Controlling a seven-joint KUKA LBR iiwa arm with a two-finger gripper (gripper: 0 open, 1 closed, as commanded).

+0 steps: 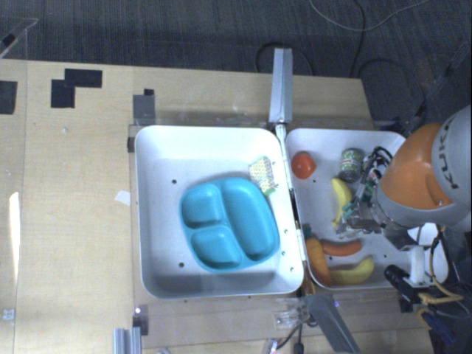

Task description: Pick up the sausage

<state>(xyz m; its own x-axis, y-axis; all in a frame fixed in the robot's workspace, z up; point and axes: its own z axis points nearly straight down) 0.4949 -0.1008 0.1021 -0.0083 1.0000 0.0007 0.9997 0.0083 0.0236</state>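
The sausage (pixel 344 248) is a reddish-orange stick lying flat near the front of the right bin (pixel 391 140). The gripper (pixel 354 224) hangs directly above it, its dark tip a little over the sausage's middle and right part. I see nothing lifted off the bin floor. The grey arm with its orange band (pixel 413 177) reaches in from the right and hides the bin's right side.
Around the sausage lie an orange piece (pixel 316 255) on its left, a banana (pixel 354 272) in front and a yellow fruit (pixel 340 195) behind. A red tomato (pixel 302 165) and a can (pixel 352 164) sit at the back. The left bin (pixel 158 198) holds a blue divided plate (pixel 228 223) and a patterned packet (pixel 262 172).
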